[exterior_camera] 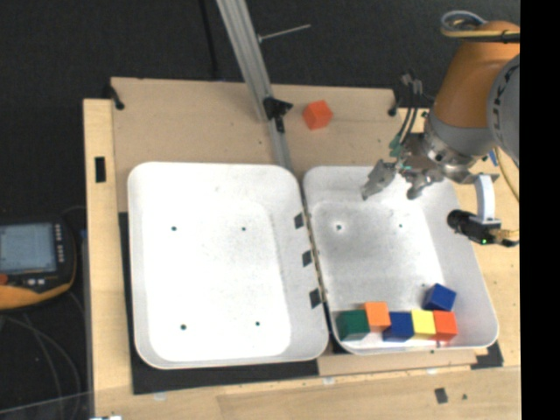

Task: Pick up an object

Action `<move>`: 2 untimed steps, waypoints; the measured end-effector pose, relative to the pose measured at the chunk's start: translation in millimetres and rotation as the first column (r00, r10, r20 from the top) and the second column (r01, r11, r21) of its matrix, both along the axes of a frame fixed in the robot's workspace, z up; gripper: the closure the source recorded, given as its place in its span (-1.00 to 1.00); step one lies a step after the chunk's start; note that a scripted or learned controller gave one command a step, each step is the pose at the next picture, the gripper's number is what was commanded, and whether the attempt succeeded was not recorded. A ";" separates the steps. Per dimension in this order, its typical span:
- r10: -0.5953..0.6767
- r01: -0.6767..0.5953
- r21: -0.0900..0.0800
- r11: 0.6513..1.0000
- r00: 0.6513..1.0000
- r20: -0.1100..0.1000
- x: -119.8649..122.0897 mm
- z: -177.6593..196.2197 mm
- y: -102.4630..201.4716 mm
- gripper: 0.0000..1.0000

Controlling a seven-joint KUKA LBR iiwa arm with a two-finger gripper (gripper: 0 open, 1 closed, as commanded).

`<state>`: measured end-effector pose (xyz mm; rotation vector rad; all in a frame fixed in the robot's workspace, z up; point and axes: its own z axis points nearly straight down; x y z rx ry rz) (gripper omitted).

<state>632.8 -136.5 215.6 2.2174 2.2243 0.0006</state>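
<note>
**Pincer above the right bin, blocks at the near rim**

The pincer point(395, 182) hangs with fingers apart over the right bin's point(367, 234) far end, gripping nothing. Green point(353, 325), orange point(377, 314), blue point(399, 325), yellow point(423, 323) and red-orange point(445, 325) blocks line the near wall, well apart from it.

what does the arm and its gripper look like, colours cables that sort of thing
The arm has a broad orange band above a grey metallic wrist section. Thin cables, one greenish, run down its left side toward the gripper, which is small, grey metal, with two slim fingers. A white curved bracket and a black part sit beside the wrist on the right.
</note>
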 end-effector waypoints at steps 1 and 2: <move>0.002 -0.002 -0.002 1.000 1.000 0.010 -28.9 115.2 2.7 -1.00; -0.004 0.004 -0.002 1.000 1.000 -0.003 -56.2 31.1 -49.4 -1.00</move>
